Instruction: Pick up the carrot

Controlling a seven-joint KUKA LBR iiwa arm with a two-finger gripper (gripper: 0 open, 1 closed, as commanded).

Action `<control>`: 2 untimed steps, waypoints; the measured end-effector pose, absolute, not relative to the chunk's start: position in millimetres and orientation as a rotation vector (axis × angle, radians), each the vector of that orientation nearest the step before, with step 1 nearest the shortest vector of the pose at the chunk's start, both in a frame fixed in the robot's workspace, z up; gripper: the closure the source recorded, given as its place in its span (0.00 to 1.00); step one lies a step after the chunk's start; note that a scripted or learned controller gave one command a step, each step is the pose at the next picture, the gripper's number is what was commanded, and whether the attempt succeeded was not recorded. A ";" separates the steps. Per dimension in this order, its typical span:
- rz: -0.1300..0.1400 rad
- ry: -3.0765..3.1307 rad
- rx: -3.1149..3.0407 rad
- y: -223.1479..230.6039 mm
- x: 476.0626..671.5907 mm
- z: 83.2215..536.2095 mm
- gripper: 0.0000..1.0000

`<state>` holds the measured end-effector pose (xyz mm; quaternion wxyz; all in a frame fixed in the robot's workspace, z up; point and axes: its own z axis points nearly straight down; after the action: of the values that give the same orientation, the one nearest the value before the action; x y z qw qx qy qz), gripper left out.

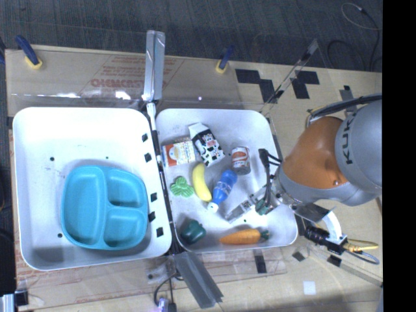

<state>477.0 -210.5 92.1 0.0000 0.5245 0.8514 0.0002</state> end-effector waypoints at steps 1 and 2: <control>0.001 2.679 1.641 -210.0 477.7 102.0 1.00; 0.001 2.679 1.640 -209.9 477.6 102.0 0.00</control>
<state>477.6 -209.9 102.0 0.0003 0.5222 0.8528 0.0002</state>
